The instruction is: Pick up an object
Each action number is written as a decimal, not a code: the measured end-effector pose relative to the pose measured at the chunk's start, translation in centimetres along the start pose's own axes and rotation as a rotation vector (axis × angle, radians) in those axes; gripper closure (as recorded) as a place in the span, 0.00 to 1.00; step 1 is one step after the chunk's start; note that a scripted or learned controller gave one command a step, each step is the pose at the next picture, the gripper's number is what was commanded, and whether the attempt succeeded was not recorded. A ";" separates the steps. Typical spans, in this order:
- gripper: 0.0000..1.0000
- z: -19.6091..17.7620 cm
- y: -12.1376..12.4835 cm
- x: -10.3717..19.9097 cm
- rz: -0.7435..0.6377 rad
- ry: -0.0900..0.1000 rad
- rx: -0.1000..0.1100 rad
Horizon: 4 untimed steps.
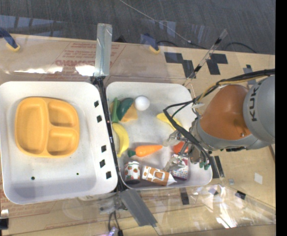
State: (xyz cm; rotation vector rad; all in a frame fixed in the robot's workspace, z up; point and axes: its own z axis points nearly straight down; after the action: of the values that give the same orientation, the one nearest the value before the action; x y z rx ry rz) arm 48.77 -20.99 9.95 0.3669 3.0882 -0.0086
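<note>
the gripper (179, 154) is low in the right bin (148, 90), just right of the carrot (148, 150); whether it is clenched or released cannot be told, since cables and the wrist cover it. the carrot is orange with a green top and lies flat on its side. below the gripper sits a purple-labelled packet (181, 170), possibly touching it. left of the carrot lies a banana (121, 137), above it a white ball (142, 103), below it a small round can (131, 169) and a brown carton (157, 175). the left bin (45, 181) holds a yellow divided plate (46, 127).
</note>
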 end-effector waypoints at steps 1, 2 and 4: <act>0.00 0.5 4.4 -0.4 0.004 0.020 -0.003; 0.00 0.6 10.3 -1.0 0.097 0.025 0.007; 0.00 0.9 1.8 -7.4 -0.068 0.029 -0.002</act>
State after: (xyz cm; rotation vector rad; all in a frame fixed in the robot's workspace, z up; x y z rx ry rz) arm 56.40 -21.01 9.25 0.2633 3.1274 -0.0017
